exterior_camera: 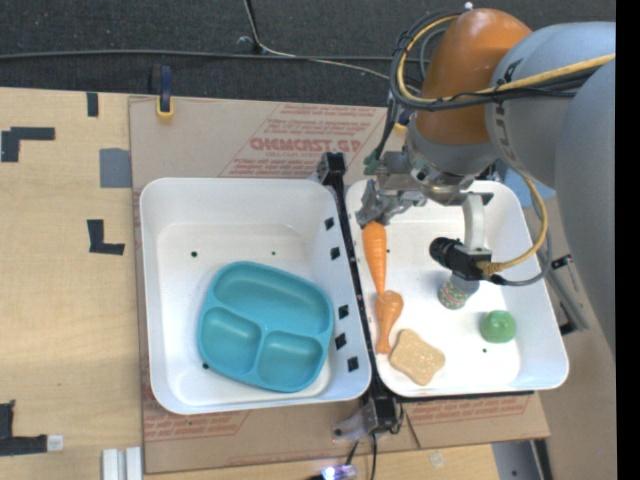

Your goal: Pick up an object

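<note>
Claw (380, 200): we cannot tell its state; it hangs right at the carrot (376, 253) top | carrot: lying in right bin (535, 368) along its left wall | progress: we judge nothing lifted yet; grasp and raise remain.

Red print runs across the far part of the cardboard sheet (270, 143) under the two bins; its largest line looks like "CHEMCAST GP". The smaller red lines beneath it are too small to read.
</note>
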